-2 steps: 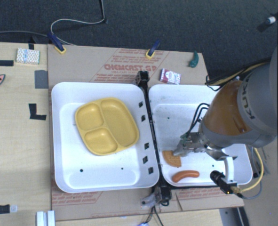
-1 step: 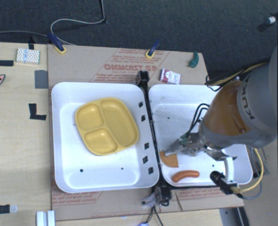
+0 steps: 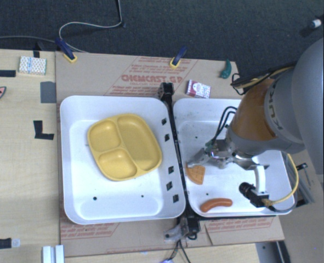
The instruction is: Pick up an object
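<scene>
Nearest the camera, along the front wall of the right bin [image 3: 234, 109], a reddish-brown sausage [image 3: 216, 204] is lying on its side, roughly parallel to that edge and well clear of the arm. Just behind it, close to the divider where the two bins meet, an orange wedge-shaped piece of toy food [image 3: 195, 174] is resting on the bin floor. The pincer [image 3: 199, 160] is hanging directly above and slightly behind this wedge, its metal fingers [image 3: 197, 159] pointing toward the divider; their tips are sitting just beside the wedge's upper edge, and whether they are touching it cannot be told. Nothing is showing between the fingers, and whether they are spread or closed cannot be told from this angle. The grey arm with its orange band [image 3: 253, 116] is reaching in over the right bin's right side, covering much of that bin's floor. Across the divider, a yellow three-compartment plate [image 3: 124, 146] is sitting in the left bin [image 3: 74, 163], toward its back half, far from the pincer. Farther back, beyond the right bin's rear edge, a small red-and-white packet [image 3: 197, 89] is lying on the cardboard sheet [image 3: 145, 75].
</scene>
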